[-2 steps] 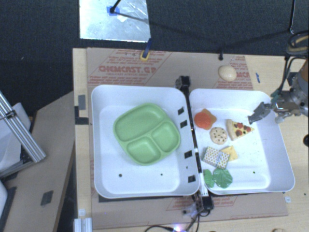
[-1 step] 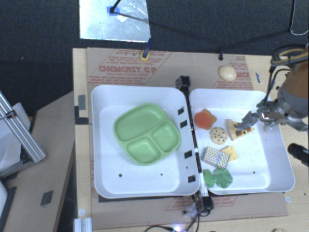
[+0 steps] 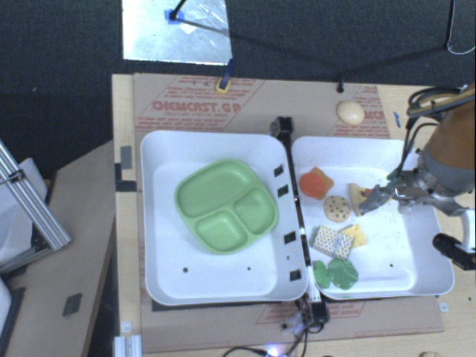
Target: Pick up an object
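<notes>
1. The likeliest target is the small yellowish piece [image 3: 358,196] in the right bin [image 3: 428,277], near the bin's middle and toward its 12 o'clock side. The gripper [image 3: 370,201] sits right against it, on its 3 o'clock side.
2. The gripper's dark tips reach down and toward 9 o'clock, low over the bin floor. Whether it is spread or pinching the piece, I cannot tell; tips and piece overlap.
3. Other candidates cluster close by: an orange-red piece [image 3: 316,184] at 10 o'clock of the gripper, a speckled cookie [image 3: 337,209] at 8 o'clock, a patterned cracker [image 3: 332,242] and a yellow wedge [image 3: 355,236] further toward 7 o'clock, and green leafy pieces [image 3: 336,274] near the bin's 7 o'clock corner.
4. They crowd the bin's 9 o'clock half, so the arm [image 3: 454,151] stretches across from 3 o'clock.
5. The left bin [image 3: 160,266] holds a green divided plate [image 3: 226,206], well apart.
6. A pale egg-like object [image 3: 350,112] rests on the board outside, at 12 o'clock.
</notes>
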Available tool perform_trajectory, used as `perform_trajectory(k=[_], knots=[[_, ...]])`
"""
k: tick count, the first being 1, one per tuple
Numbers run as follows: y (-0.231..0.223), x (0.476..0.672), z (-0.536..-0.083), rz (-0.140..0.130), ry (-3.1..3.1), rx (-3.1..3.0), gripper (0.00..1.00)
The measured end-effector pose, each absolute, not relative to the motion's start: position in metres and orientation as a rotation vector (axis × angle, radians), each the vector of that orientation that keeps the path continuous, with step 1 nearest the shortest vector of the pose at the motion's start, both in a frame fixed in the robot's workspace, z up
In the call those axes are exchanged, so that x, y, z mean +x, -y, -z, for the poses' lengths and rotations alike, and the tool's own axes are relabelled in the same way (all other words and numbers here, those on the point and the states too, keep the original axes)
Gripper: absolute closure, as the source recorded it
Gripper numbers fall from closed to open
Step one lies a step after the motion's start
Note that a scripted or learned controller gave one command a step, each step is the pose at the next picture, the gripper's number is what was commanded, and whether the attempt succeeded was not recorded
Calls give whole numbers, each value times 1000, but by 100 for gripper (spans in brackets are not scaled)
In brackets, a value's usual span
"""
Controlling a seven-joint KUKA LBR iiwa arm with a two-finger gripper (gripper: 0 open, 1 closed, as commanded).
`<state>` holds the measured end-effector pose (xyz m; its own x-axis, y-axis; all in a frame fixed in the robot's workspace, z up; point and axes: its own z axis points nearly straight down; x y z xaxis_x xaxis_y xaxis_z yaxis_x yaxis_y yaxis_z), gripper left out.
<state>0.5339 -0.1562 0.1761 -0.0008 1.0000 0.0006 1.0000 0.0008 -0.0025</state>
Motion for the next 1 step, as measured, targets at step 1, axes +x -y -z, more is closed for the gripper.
perform_trajectory(k=[1], knots=[[156,530,-133,-1,2221,-2219,0]])
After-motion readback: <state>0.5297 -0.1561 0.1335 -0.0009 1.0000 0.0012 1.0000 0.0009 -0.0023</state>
